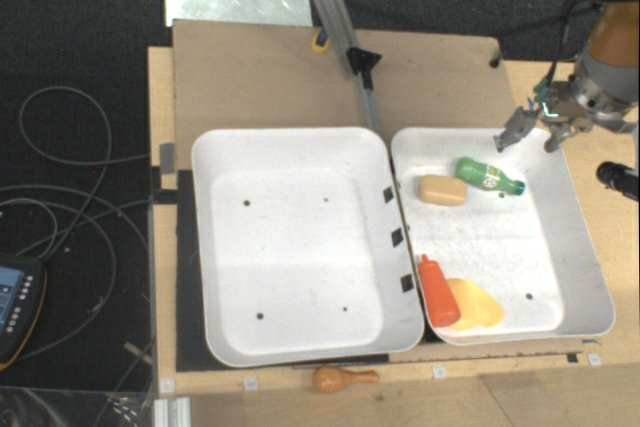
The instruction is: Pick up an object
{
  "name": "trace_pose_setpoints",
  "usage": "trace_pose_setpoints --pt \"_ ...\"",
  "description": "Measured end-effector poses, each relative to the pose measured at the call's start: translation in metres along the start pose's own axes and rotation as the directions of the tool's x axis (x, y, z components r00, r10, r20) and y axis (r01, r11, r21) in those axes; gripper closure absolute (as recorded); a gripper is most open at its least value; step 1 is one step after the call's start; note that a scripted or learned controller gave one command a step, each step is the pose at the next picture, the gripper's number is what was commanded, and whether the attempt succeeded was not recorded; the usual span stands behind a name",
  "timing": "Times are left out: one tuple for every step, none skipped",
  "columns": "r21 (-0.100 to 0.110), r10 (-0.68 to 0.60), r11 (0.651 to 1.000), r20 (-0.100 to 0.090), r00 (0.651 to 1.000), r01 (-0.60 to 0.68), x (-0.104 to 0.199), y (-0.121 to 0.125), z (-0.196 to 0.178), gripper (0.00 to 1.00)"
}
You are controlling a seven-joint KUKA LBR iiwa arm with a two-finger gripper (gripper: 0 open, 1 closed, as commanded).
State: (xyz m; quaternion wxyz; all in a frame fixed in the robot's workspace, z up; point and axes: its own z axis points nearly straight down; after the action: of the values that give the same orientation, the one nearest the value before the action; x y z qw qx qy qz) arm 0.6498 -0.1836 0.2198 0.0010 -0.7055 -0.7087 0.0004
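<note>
Fingers (534, 133) spread open, holding nothing, hovering over right bin (575, 215) far rim, just beyond green bottle (489, 176) lying on its side beside tan block (441, 190); likely light, rigid, slick, roll-prone, so best pinched across mid-body.

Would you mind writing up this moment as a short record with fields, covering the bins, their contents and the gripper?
right bin: holds four things
green bottle: lying on its side, far part of the right bin
tan block: just left of the green bottle
orange-red bottle: lying along the right bin's left wall
yellow object: touching the orange-red bottle, near edge
left bin: white
gripper: fingers open, above the right bin's far edge, holding nothing
outside the bins: brown pear-shaped object on the bench's front edge
</note>
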Motion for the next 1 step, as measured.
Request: trace_pose_setpoints --pt "-0.004 -0.003 1.0 0.002 1.0 0.003 0.0001 0.0009 -0.0028 0.0"
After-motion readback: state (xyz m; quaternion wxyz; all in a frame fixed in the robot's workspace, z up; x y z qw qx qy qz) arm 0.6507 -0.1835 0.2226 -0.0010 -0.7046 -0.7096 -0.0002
